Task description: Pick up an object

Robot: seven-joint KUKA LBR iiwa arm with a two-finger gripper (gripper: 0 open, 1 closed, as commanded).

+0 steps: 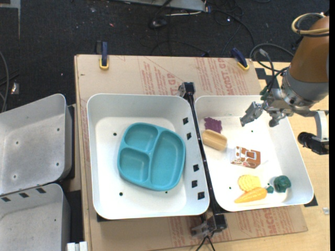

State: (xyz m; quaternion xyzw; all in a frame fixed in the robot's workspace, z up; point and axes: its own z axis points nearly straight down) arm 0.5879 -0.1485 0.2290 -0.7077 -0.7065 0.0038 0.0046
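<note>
Non-task items you see on the bench

Your left bin (99,140) holds a teal divided plate (152,156); two yellow clamps (104,63) (242,64) grip the cardboard sheet's (152,72) far edge.

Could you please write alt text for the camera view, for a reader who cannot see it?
The open gripper hangs over the right bin, above a purple piece, tan roll, brown-and-white toy, yellow and green toys. The left bin holds a teal divided plate.

Arm (310,46) cut off by right edge; spare bins (31,140) at left cut off by edge.
</note>
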